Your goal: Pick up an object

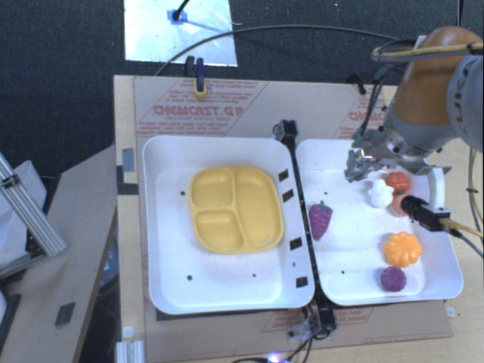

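My gripper [361, 165] hangs over the upper middle of the right bin [333, 157]. Just to its right lie a small white object [380, 193] and a red-orange object [398, 181], both partly covered by the arm's parts. A purple strawberry-shaped toy [320, 219] lies at the bin's left side. An orange pumpkin-like toy [402, 249] and a purple round toy [392, 279] sit near the bin's lower right. I see nothing between the fingers.
The left bin [170, 278] holds a yellow divided tray [234, 209]. A black hinge strip [299, 225] runs between the bins. Cables arc over the bench behind the arm [431, 89]. A silver sheet [180, 21] lies at the back.
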Motion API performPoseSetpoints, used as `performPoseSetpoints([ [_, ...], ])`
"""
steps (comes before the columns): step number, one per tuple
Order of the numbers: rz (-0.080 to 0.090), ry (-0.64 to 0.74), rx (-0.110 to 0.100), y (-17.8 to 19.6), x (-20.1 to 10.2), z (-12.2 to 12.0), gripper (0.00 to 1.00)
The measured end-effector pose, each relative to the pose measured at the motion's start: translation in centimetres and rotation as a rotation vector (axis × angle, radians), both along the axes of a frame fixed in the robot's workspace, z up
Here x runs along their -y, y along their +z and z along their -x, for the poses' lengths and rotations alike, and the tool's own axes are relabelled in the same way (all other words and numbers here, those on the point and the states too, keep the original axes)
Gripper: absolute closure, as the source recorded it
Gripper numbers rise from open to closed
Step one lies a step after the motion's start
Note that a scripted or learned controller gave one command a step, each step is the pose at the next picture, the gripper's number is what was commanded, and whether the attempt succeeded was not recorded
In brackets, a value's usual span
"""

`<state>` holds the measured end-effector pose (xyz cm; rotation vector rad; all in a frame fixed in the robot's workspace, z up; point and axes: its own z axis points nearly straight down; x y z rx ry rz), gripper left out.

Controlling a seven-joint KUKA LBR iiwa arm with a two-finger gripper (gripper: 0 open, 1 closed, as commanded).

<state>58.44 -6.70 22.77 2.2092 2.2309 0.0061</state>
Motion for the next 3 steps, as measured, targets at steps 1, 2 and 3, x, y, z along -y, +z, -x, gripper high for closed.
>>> performPoseSetpoints([
  [1,-0.001,0.001,-0.001,0.3,-6.3,-0.8,1.00],
  [2,0.000,0.000,-0.002,0.9,-11.5,-0.2,1.00],
  [3,0.000,0.000,-0.003,-0.6,-16.3,-0.9,1.00],
])
